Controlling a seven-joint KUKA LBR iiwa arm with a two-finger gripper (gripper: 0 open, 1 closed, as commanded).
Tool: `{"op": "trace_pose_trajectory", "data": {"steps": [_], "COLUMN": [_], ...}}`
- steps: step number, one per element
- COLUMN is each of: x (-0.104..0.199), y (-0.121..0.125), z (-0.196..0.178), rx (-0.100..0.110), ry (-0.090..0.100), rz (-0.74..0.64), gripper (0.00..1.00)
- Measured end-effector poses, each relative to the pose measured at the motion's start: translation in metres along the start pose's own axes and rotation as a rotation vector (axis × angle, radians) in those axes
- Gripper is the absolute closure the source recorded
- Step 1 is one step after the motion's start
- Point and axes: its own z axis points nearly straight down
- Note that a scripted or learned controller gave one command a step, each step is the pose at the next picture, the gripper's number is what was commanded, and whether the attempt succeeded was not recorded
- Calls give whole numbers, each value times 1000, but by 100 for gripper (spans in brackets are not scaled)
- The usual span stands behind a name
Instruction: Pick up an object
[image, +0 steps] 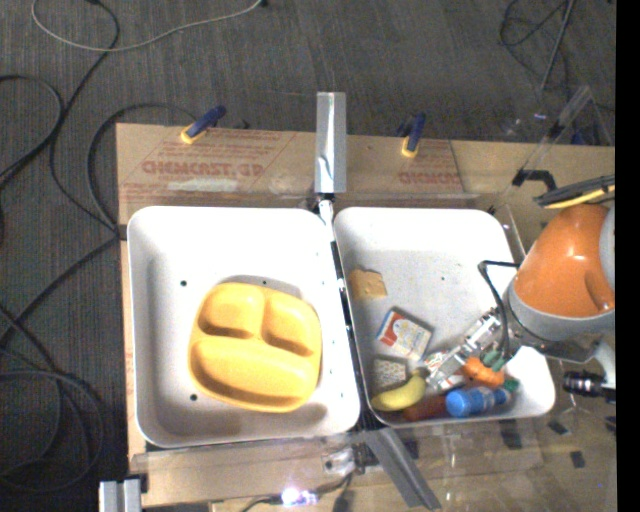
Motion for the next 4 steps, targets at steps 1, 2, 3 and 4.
{"op": "trace_pose_trajectory", "data": {"steps": [1, 2, 3, 4], "x": [-28, -23, -41, -32], "y": [54, 5, 24, 22], "z": [-95, -19, -61, -22], "rx": [0, -10, 1, 0], "ry": [-1, -16, -1, -9], "rz": [-135, -293, -559, -588], "gripper": [0, 0, 0, 0]}}
